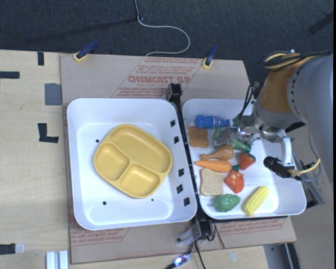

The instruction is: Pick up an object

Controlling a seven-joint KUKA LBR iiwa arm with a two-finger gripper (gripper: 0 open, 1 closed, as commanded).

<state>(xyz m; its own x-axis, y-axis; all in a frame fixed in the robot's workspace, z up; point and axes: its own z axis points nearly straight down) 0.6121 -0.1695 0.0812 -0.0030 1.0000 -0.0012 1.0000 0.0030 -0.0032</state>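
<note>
The right bin [291, 203] holds several toy foods. A blue bottle [211, 121] lies at the back, with an orange-brown block [198, 137] beside it. Further forward are a carrot [214, 165], a bread slice [211, 182], a red pepper [234, 180], a green broccoli piece [227, 202] and a yellow corn cob [256, 199]. A small red piece [246, 161] and a tan piece [224, 152] sit mid-bin. My gripper [242, 135] reaches down from the right into the bin's middle, right over a green piece [241, 146] just right of the blue bottle.
In the left bin [84, 206] lies a yellow divided plate [133, 160]. Black clips line the wall [182, 150] between the bins. The grey arm with its orange band [274, 91] covers the right bin's back right corner. Cardboard lies under both bins.
</note>
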